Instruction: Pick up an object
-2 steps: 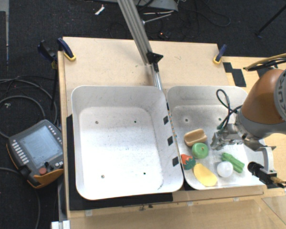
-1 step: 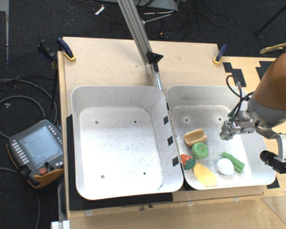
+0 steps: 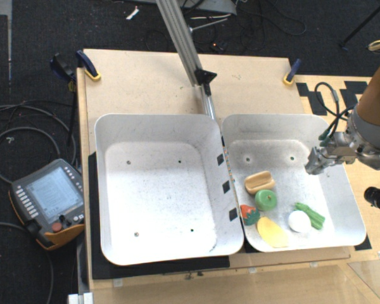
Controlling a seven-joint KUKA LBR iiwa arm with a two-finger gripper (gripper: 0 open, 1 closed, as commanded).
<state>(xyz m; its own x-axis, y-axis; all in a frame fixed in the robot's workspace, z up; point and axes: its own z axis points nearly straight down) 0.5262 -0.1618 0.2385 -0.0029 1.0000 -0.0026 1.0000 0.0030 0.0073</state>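
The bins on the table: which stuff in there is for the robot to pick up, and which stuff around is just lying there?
For the job:
hand
tan bread-shaped toy
green round toy
red toy
yellow toy
white egg
green leafy toy
right bin

Just lying about:
left bin
control pendant
clamps
cables

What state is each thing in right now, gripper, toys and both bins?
gripper: over the right bin's far right side, nothing visible between its fingers
tan bread piece: lying in the right bin
green round toy: lying just in front of the bread
red and green toy: against the bin's left wall
yellow toy: lying flat near the front rim
white egg: touching the green leafy toy
left bin: holds no toys
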